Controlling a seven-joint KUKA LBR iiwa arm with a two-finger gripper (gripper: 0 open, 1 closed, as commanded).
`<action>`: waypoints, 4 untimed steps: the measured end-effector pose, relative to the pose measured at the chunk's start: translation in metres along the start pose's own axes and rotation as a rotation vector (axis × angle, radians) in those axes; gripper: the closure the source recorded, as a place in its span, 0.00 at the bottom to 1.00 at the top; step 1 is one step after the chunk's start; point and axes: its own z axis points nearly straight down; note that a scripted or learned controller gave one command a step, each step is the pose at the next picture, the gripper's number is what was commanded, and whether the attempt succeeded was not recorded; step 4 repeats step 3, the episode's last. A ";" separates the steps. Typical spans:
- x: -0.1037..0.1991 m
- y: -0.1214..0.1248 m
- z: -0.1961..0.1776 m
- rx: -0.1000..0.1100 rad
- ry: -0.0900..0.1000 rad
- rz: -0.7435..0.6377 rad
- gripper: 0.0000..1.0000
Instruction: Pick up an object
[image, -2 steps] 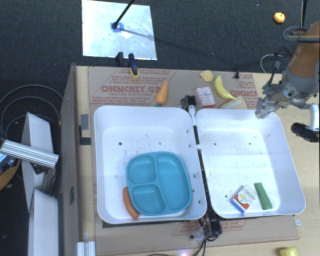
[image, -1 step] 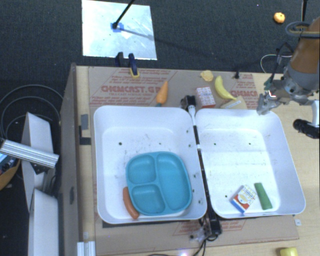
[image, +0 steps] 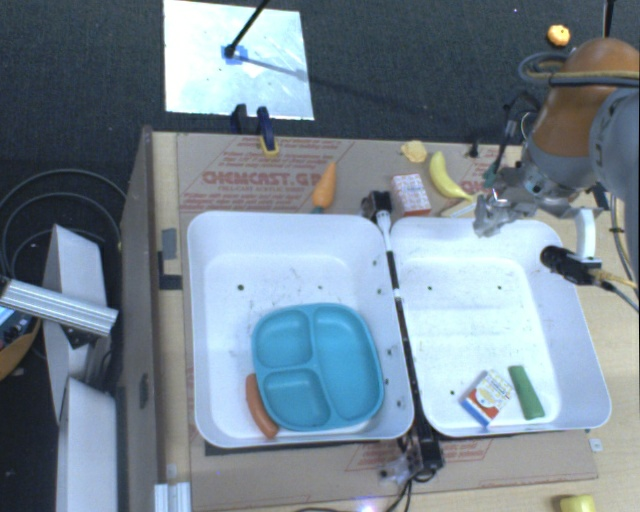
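My gripper (image: 488, 222) hangs over the far edge of the right bin (image: 470, 290), near its back wall; nothing shows between its fingers. In the right bin's near corner lie a small white, orange and blue box (image: 487, 396) and a green stick-shaped block (image: 526, 391), side by side. The left bin (image: 230, 250) holds a blue divided plate (image: 316, 365) and an orange sausage-shaped piece (image: 260, 405) along the plate's near left rim.
Behind the bins on the cardboard lie a carrot (image: 325, 185), a pink-and-white box (image: 411, 193), a banana (image: 445, 177) and a small yellow piece (image: 414, 151). The grey arm with its orange band (image: 585, 95) fills the top right.
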 end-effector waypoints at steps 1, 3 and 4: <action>-0.046 -0.018 -0.002 -0.001 -0.003 0.009 1.00; -0.079 -0.002 -0.003 -0.001 -0.004 0.011 1.00; -0.079 -0.002 -0.003 -0.001 -0.004 0.011 1.00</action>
